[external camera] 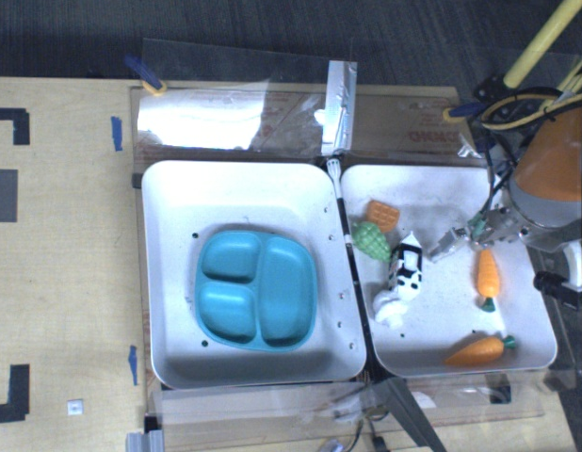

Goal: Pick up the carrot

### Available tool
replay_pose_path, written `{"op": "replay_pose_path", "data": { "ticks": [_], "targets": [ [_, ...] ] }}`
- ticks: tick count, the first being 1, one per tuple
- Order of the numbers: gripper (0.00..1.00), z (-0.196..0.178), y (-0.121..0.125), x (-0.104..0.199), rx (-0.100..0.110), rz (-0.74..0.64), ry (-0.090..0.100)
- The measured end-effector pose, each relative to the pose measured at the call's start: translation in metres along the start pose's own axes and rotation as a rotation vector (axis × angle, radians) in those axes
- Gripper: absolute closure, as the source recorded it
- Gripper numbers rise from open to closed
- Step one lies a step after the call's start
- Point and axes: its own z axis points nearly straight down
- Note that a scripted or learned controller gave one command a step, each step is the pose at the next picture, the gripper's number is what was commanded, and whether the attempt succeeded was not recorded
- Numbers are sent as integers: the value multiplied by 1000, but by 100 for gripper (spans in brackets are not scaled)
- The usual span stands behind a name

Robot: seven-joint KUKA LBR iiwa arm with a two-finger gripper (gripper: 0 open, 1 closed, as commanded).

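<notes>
Two white bins (169, 252) hold two carrots (487, 277), one blue tray (256, 288).

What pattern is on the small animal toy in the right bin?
Black and white patches, like a cow: the animal toy lies mid-bin in the camera view.

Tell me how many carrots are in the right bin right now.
2. One carrot lies upright along the right side of the right bin, just below the gripper. The other carrot lies across the bin's bottom right corner. Nothing suggests more hidden ones.
</notes>
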Motion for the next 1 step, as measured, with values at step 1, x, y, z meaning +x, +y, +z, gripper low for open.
{"op": "replay_pose_path", "data": {
  "ticks": [1],
  "targets": [
    [0,0,-27,1,1,-195,-6]
  ]
}}
